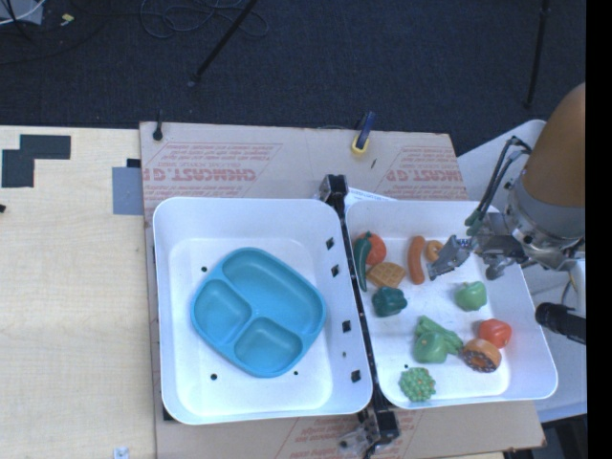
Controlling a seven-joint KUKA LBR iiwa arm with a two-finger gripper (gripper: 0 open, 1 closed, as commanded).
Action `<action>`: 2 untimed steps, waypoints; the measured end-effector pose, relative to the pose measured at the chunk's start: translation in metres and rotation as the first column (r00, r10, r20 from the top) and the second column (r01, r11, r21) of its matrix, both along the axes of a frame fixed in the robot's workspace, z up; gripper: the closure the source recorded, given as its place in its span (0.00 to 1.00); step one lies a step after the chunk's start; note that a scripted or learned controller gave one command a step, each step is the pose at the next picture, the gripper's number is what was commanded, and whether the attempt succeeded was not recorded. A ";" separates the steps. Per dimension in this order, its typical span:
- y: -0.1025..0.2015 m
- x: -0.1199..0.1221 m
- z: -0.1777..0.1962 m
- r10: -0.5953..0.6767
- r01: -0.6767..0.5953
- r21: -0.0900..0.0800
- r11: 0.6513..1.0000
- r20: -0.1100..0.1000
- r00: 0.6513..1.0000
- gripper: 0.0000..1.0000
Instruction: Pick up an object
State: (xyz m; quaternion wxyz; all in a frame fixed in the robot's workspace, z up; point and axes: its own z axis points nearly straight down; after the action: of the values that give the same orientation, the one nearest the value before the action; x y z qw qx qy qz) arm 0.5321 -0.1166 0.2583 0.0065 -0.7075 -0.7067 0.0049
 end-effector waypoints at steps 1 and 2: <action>0.000 0.002 0.005 0.002 -0.002 -0.002 1.000 0.011 1.000 0.00; -0.003 0.003 -0.061 0.002 -0.002 0.001 1.000 0.003 1.000 0.00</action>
State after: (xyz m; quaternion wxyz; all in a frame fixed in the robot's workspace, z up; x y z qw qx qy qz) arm 0.5346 -0.1195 0.1977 0.0056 -0.7068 -0.7074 0.0036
